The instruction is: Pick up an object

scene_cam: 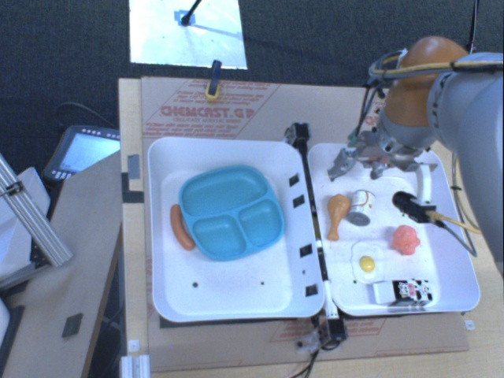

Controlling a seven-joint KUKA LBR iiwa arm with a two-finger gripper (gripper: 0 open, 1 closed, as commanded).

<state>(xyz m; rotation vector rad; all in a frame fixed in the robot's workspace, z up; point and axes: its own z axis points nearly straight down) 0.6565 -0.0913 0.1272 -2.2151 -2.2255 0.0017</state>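
**Nothing lifted yet: end effector low over the right bin**

The pick looks barely begun. The end effector (pixel 346 166) sits at the far end of the right bin (pixel 465 286), low over bare white floor, and nothing can be seen in its grasp. Whether it is open or closed cannot be told from this angle. As I judge it, closing on something and lifting it are both left to do.

The nearest candidates lie just in front of it: a toy drumstick (pixel 339 211) and, beside that, a small tin (pixel 361 202) on its side. Closer to the camera in the same bin are a fried egg (pixel 367 260), a pink lumpy toy (pixel 405 240) and a cow-patterned carton (pixel 411 292). They lie apart from one another, so any of them could be approached cleanly.

The left bin (pixel 161 290) holds a blue divided plate (pixel 231 211) with a sausage (pixel 181 227) just beside its left rim.

Both bins rest on a printed cardboard sheet (pixel 260 105) laid over the tabletop. A yellow clamp (pixel 213 81) stands at the sheet's far edge. Dark carpet (pixel 63 38) lies beyond, with a pale square panel (pixel 185 22) on it. A small screen (pixel 79 152) and an aluminium rail (pixel 31 219) are at the left.
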